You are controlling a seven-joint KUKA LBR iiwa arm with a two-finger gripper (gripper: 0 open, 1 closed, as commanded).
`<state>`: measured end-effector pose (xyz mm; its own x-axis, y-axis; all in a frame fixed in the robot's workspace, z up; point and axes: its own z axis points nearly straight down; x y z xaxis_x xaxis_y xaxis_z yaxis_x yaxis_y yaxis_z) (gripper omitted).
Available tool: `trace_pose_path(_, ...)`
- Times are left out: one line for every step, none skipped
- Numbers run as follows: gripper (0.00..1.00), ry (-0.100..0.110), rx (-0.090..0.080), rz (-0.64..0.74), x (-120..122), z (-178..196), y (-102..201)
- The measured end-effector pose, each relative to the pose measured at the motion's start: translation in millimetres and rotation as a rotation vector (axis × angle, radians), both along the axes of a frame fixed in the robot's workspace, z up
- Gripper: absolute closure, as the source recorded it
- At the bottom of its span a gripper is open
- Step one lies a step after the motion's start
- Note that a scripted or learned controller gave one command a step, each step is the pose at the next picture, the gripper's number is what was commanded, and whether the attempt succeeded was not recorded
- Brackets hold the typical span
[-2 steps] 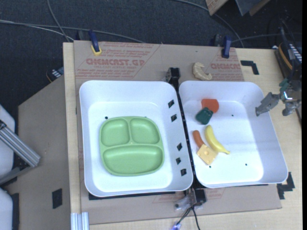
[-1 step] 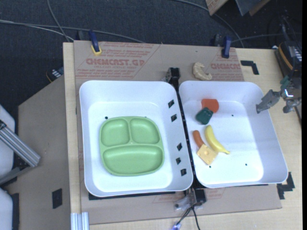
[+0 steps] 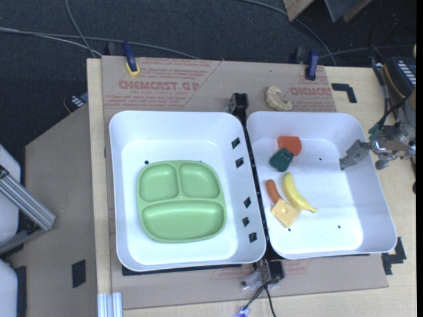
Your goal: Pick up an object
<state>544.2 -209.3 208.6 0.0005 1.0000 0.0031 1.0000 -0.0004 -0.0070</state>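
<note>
The right bin (image 3: 370, 210) holds several small items in its left half. An orange block (image 3: 289, 144) sits beside a dark green piece (image 3: 281, 159). Below them lie a red-orange sausage shape (image 3: 272, 190), a yellow banana (image 3: 295, 193) and a yellow cheese wedge (image 3: 285, 212). My gripper (image 3: 365, 162) hangs over the bin's right rim, well to the right of these items. Its fingers (image 3: 350, 155) are spread open with nothing between them.
The left bin (image 3: 125, 144) holds a green divided plate (image 3: 181, 200). A beige scrap (image 3: 277, 98) lies on the board behind the right bin. Two clamps (image 3: 131, 61) hold the board's far edge. The right half of the right bin is bare white floor.
</note>
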Motion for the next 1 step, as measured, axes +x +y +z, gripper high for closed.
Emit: trace_pose_path(0.00, -0.001, 0.000, 0.000, -7.5, -45.4, 3.0)
